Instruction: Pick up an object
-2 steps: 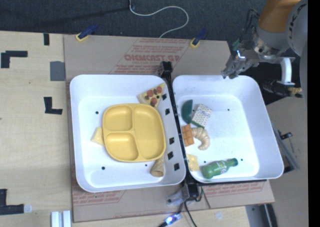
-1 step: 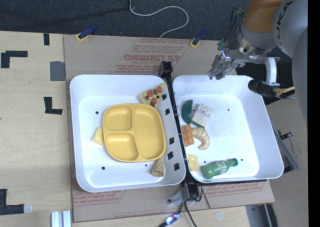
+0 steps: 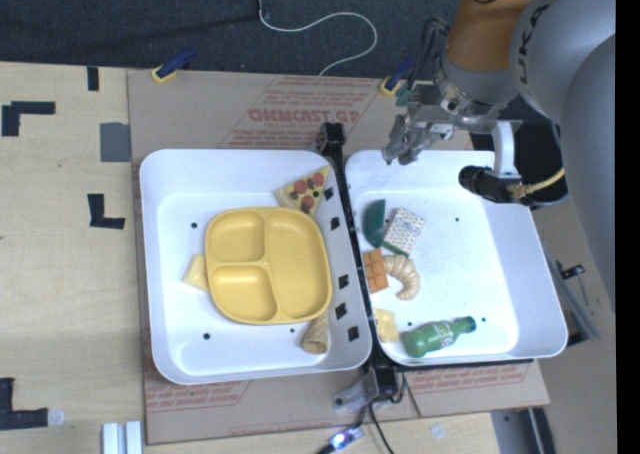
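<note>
At the left of the frame the left bin (image 3: 165, 272) holds a yellow divided plate (image 3: 268, 264), with a pizza slice toy (image 3: 305, 191) at its upper right corner. Right of the centre divider, my right bin (image 3: 520, 272) holds a dark green piece (image 3: 373, 222), a checkered packet (image 3: 403, 230), a croissant (image 3: 405, 277) and a green bottle (image 3: 436, 336) lying near the bottom edge. My claw (image 3: 405, 147) hangs above this bin's upper left corner, fingers slightly apart, gripping nothing.
</note>
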`<state>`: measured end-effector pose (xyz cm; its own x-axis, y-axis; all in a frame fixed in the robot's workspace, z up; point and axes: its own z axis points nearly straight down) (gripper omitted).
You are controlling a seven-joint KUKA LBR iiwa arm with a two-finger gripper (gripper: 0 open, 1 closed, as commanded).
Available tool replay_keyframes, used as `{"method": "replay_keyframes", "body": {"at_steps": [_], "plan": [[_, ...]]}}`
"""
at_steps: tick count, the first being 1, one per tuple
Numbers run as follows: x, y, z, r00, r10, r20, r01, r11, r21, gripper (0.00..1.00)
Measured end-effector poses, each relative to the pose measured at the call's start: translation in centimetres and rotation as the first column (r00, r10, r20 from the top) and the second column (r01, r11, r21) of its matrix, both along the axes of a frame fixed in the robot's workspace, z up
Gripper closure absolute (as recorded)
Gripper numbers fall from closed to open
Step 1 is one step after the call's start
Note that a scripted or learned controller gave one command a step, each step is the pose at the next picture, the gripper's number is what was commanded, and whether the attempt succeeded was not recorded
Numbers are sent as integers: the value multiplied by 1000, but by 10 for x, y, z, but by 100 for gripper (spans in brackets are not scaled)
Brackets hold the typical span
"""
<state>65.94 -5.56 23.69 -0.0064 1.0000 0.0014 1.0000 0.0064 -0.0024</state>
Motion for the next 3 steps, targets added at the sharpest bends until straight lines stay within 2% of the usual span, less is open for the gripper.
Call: {"method": "replay_keyframes", "body": {"at_steps": [1, 2, 3], "plan": [[-5, 63, -3, 1000, 1, 0, -1, 1000, 0, 100], [-8, 92, -8, 1000, -3, 0, 3, 1000, -2, 100], [4, 90, -21, 1000, -4, 1, 4, 1000, -3, 100]]}}
